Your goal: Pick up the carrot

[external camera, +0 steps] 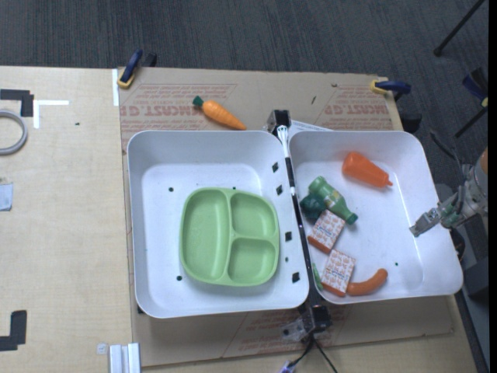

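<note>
The carrot lies on the brown cardboard outside both bins, just past the far rim of the left bin, well apart from the gripper, at about 10 o'clock from it. The gripper hovers at the right bin's 3 o'clock rim; whether it is spread or pressed together I cannot tell. The carrot is smooth, tapered orange with a green top. A glossy green 3-compartment plate sits in the left bin.
</note>
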